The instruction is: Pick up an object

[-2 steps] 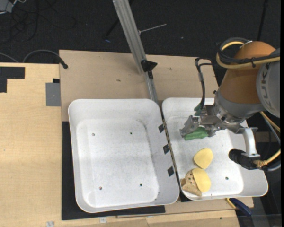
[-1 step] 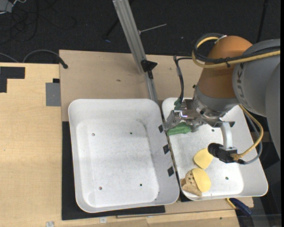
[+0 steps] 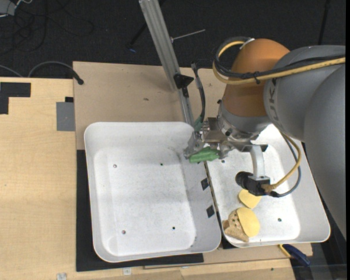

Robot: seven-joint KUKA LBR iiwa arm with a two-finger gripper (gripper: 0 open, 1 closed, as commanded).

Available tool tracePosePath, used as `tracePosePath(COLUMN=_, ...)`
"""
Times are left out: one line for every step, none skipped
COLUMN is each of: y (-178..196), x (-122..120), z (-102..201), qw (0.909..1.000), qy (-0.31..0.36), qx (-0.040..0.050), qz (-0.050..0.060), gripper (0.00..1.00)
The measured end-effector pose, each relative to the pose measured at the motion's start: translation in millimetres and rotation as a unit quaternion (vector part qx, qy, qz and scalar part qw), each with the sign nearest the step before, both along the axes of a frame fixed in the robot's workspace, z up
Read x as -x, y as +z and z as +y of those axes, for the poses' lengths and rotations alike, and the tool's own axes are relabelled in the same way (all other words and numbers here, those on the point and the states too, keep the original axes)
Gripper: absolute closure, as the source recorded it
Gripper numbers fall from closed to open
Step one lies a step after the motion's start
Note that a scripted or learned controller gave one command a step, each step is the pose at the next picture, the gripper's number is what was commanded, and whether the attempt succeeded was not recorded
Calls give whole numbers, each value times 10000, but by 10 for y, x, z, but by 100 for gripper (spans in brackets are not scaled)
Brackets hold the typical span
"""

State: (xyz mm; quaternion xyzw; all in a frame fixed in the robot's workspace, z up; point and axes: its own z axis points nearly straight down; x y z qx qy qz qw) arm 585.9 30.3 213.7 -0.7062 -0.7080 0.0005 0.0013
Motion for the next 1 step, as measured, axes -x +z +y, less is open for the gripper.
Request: tracePosePath(y=79, x=-133, z=546, qw=10000, qy=4, qx=3, qz=-6, gripper=100)
